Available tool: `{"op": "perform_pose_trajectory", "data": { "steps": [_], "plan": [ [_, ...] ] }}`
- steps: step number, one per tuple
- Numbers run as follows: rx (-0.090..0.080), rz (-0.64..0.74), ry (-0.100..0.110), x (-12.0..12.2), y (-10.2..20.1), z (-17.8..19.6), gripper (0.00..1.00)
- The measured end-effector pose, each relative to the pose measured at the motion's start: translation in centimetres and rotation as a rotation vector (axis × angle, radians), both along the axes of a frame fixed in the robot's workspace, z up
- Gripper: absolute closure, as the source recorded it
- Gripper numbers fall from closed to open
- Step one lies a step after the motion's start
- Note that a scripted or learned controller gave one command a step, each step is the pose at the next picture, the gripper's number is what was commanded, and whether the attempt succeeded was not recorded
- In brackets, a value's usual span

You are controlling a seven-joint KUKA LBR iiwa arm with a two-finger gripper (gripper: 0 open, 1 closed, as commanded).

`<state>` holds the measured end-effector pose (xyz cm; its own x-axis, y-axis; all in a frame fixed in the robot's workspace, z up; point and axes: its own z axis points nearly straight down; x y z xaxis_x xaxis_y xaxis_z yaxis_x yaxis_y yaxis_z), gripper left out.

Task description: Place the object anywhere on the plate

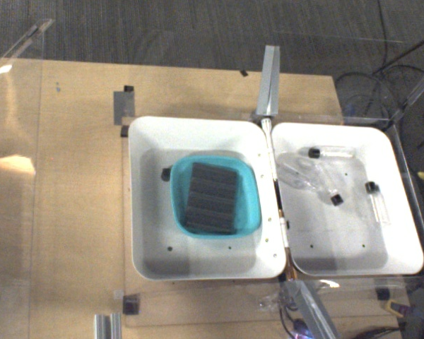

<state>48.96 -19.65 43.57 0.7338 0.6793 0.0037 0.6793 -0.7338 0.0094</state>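
A dark grey ribbed rectangular block point(212, 200) is seen lying flat on the turquoise rounded-square plate point(251, 210), which sits in the left shallow white bin point(148, 189) on the wooden bench point(63, 189). Clear plastic tubes with black caps point(330, 152) are scattered in the right white bin point(403, 253)

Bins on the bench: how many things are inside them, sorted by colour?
Blue: 1, the plate in the left bin.
Dark grey: 1, the ridged block lying on that plate.
Black: 1, a small piece by the plate's left edge.
Clear with black caps: 3, the tubes in the right bin.
Total: 6
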Motion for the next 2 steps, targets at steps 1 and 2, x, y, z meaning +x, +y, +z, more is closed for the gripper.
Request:
{"op": "perform_pose_trajectory", "data": {
  "steps": [1,2],
  "plan": [
    [0.003,-0.105,-0.001,-0.02,0.06,0.05,0.0],
    [0.004,-0.225,-0.002,-0.09,-0.84,0.05,0.0]
  ]
}}
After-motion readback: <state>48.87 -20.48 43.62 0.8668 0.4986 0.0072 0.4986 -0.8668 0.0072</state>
